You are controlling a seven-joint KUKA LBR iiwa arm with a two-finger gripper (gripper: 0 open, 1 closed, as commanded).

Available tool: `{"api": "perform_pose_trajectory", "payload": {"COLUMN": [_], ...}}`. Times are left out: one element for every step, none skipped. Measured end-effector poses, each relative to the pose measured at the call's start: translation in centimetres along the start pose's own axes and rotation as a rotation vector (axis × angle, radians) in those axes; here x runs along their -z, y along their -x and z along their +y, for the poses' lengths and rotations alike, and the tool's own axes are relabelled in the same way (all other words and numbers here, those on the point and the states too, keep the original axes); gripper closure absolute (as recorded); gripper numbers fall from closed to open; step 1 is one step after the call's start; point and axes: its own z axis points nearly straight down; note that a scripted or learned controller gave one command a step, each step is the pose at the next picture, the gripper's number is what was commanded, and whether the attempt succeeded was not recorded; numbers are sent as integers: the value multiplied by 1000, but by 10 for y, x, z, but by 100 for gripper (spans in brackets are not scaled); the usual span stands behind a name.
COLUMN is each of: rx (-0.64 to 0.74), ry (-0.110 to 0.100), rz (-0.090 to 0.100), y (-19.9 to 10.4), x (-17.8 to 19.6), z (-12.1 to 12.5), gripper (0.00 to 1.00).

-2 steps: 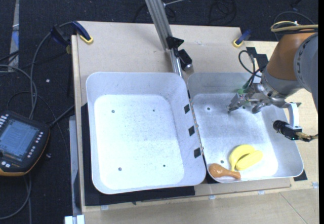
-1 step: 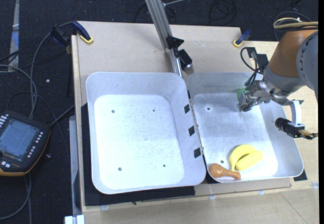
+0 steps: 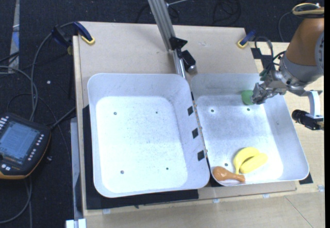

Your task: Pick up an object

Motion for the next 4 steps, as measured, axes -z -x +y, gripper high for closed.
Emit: {"api": "perform_pose_trajectory", "payload": {"rx": [0, 0, 3, 3], "ry": [1, 0, -5, -4], "rz": [0, 0, 3, 2], "y": [-1, 4, -49, -93], "x": [62, 111, 98, 102], "z": [6, 15, 1, -7], "gripper": [100, 100, 100, 100]}}
